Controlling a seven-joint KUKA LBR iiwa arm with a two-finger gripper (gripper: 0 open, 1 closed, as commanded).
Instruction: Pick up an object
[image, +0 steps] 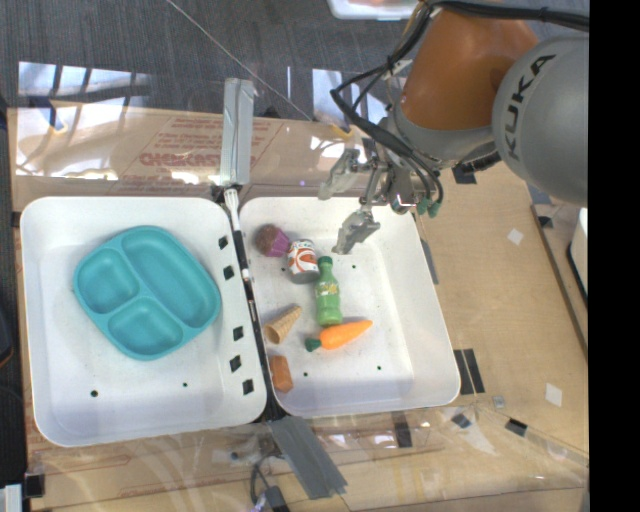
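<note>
We see a teal divided plate (147, 290) in the white left bin (50, 400). In the white right bin (420, 340) lie a purple lump (271, 239), a red-and-white can (303, 258), a green bottle (327, 294), an orange carrot (343, 334) with a green tip, a tan cone (282, 322) and a brown piece (282, 374).

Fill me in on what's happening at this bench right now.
A KUKA arm reaches in from the right, its claw hanging open above the right bin with nothing between its fingers. Below it lie a purple item, a small can, a green bottle, a carrot, an ice cream cone and a brown piece. The left bin holds a teal divided plate. Nothing is picked up yet.
</note>
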